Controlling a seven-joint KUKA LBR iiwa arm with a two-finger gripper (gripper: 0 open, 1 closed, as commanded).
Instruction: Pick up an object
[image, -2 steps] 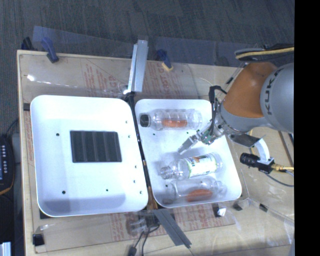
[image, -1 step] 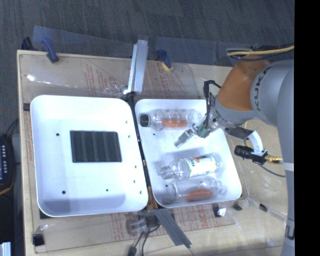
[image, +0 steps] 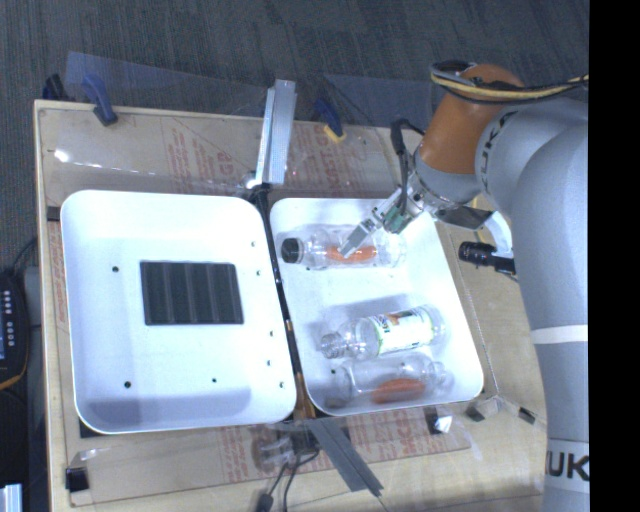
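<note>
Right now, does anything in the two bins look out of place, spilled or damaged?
Nothing looks spilled or broken. The right bin holds three clear plastic bottles, all lying on their sides: one at the back under the pincer, a labelled one, one at the front. The left bin has a dark ribbed panel.

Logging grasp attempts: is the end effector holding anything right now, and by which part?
Cannot be told. The end effector is down at the top bottle in the right bin, over its orange-marked middle, but no grip is visible.
</note>
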